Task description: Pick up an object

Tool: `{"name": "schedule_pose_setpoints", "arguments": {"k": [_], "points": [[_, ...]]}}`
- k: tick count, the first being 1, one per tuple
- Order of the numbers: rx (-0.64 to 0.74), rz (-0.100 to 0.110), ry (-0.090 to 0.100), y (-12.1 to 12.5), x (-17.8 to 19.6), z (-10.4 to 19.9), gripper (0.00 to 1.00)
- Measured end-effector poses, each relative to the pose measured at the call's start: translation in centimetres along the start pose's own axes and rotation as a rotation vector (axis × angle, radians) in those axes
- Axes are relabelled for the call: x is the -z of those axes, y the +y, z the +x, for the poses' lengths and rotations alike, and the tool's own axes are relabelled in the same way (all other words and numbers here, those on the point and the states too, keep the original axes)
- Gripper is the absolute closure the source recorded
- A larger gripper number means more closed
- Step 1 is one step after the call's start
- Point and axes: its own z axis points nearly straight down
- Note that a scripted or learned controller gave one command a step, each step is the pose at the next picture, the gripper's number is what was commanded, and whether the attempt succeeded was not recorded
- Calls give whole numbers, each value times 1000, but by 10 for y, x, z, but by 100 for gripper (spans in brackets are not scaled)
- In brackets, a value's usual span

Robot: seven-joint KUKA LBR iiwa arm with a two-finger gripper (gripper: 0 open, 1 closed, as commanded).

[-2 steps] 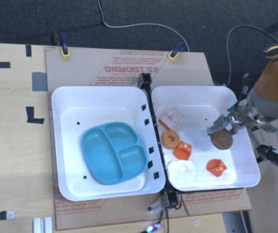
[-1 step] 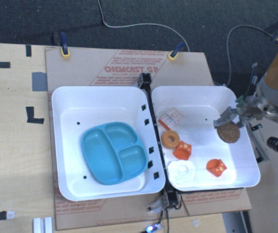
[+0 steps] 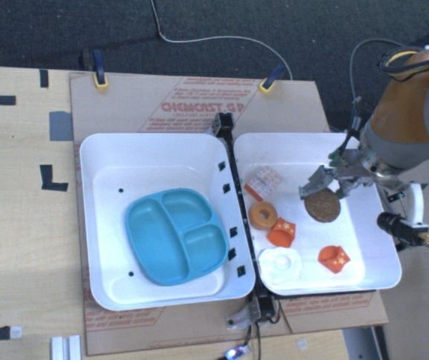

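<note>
Lower left, the left bin (image 3: 94, 201) holds a blue divided plate (image 3: 175, 235). Centre right, the right bin (image 3: 379, 272) holds a wrapped packet (image 3: 264, 179), doughnut (image 3: 262, 215), two orange pieces (image 3: 281, 234), white lid (image 3: 280, 263) and brown disc (image 3: 323, 208). Whether the hand (image 3: 321, 186), just above the disc, is grasping, I cannot tell.

Slanted overhead view of both bins (image 3: 94, 156)

Two white bins (image 3: 94, 223). A light blue tray (image 3: 175, 235), a speckled brown disc (image 3: 323, 207), a golden-brown doughnut (image 3: 262, 215), two orange-red pieces (image 3: 281, 234) (image 3: 334, 257), a white cup (image 3: 280, 263), a pink-checked packet (image 3: 264, 179).
</note>
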Motion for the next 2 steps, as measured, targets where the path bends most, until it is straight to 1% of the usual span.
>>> {"name": "schedule_pose_setpoints", "arguments": {"k": [1,2], "points": [[-2,1,-1,1,-7,46,100],[-1,1,-1,5,-16,100,100]]}}
